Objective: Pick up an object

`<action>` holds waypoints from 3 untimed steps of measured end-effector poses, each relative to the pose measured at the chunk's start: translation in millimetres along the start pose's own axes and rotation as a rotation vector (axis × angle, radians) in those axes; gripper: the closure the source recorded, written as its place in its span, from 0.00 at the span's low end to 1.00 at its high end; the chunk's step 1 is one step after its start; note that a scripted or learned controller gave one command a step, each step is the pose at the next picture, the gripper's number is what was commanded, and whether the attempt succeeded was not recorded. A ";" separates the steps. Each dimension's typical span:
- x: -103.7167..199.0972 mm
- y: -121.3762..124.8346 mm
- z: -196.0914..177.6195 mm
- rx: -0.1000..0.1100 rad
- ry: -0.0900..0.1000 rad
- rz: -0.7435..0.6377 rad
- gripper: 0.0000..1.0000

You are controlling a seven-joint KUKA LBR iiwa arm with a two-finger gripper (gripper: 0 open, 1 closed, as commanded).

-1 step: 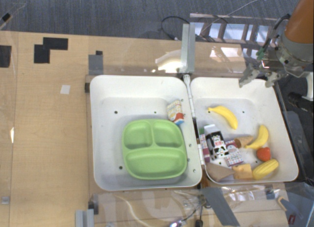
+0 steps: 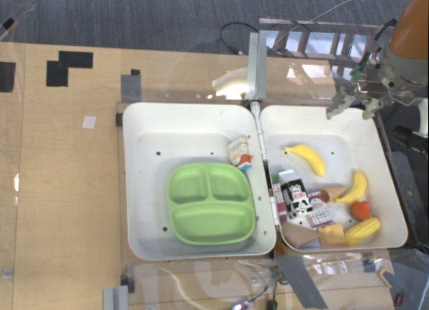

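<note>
My gripper (image 2: 350,109) hangs above the far edge of the right bin (image 2: 335,124), its two fingers spread apart with nothing between them. Below it in that bin lie a yellow banana (image 2: 306,158), a second banana (image 2: 354,187), a red tomato-like ball (image 2: 360,209), a yellow piece (image 2: 362,229), a black-and-white carton (image 2: 293,198), and a tan block (image 2: 330,235). The nearest object, the first banana, sits lower left of the gripper and apart from it.
The left bin (image 2: 151,141) holds a green divided plate (image 2: 211,203) and a small packet (image 2: 239,151) near the divider (image 2: 257,142). A metal frame (image 2: 315,37) stands behind the right bin. The arm's orange band (image 2: 410,31) is at the upper right.
</note>
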State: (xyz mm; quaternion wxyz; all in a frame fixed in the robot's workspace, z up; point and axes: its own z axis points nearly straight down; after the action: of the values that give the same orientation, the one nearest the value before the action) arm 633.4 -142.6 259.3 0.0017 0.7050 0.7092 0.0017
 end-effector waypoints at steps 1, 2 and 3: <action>19.3 -27.8 126.3 0.002 0.000 -0.007 0.00; -1.7 -27.3 169.5 -0.008 -0.002 -0.304 0.00; 0.6 -24.4 156.8 -0.016 -0.001 -0.305 1.00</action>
State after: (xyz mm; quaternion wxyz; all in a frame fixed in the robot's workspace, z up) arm 609.8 -142.2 102.4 0.0079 0.5891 0.8080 0.0067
